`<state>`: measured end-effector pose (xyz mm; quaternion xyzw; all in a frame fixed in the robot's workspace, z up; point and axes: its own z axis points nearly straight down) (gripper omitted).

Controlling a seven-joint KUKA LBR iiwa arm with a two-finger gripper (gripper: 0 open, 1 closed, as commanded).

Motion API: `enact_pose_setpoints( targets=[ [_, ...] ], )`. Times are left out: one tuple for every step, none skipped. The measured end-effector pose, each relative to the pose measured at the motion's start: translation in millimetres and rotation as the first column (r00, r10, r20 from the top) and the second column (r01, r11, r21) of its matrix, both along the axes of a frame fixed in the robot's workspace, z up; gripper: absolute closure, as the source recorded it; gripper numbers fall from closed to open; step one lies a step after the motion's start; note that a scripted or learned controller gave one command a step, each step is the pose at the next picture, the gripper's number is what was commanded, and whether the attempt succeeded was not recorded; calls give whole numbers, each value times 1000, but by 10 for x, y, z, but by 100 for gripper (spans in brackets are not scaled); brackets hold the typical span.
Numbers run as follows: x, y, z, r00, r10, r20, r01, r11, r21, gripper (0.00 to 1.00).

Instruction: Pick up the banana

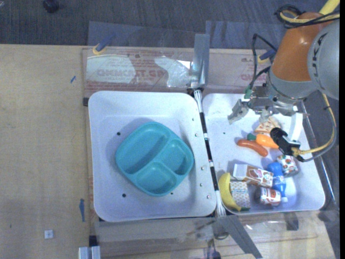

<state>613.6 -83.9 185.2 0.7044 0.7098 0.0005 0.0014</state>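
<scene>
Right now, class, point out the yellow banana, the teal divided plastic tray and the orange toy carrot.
yellow banana (225,190), camera view, its curved middle.
teal divided plastic tray (154,158), camera view, central divider.
orange toy carrot (265,141), camera view, its body.

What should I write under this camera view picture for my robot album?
Gripper hangs above the right bin, far from the banana at its near-left corner.
</scene>
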Motion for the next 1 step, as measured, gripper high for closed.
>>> enact_pose_setpoints(
  targets=[
    [-1024,-227,-296,969,249,-5,-249,969,4,0]
  ],
)
